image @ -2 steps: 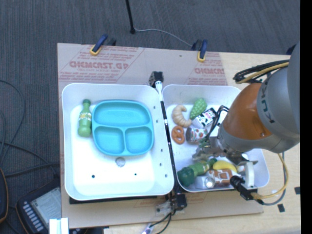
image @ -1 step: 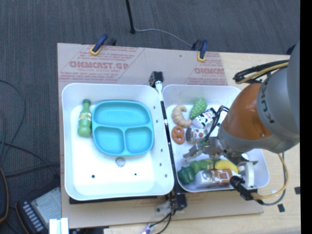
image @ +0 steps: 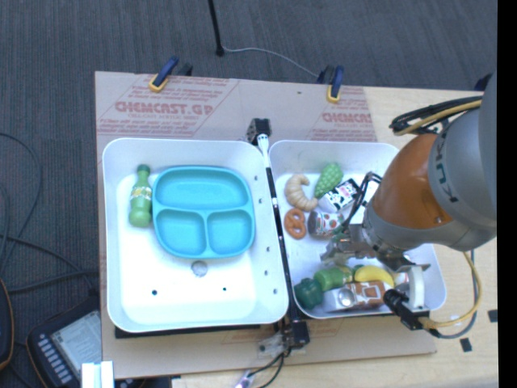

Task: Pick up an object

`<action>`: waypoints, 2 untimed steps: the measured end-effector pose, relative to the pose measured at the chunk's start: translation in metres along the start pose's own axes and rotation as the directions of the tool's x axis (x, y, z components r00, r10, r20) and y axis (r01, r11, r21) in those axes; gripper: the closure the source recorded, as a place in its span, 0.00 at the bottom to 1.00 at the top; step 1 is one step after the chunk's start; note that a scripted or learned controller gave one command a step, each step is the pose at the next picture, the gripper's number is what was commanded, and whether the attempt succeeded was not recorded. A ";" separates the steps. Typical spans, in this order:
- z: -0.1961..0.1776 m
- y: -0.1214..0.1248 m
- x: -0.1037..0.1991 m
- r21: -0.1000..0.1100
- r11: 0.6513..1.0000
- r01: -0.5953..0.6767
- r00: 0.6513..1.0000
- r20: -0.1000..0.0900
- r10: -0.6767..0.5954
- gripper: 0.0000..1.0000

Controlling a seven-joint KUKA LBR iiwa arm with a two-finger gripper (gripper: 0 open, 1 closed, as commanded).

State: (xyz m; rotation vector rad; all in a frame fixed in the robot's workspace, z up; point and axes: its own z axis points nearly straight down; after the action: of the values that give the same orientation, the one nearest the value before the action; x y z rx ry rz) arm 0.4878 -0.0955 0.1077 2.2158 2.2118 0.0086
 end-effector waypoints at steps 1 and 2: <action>0.000 0.000 0.000 0.001 1.000 0.000 1.000 0.000 0.000 0.00; 0.020 -0.003 -0.002 0.008 1.000 0.002 1.000 -0.003 -0.002 0.00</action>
State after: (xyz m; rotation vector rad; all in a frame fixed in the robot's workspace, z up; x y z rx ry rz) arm 0.4849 -0.0973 0.0872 2.2190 2.2190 0.0028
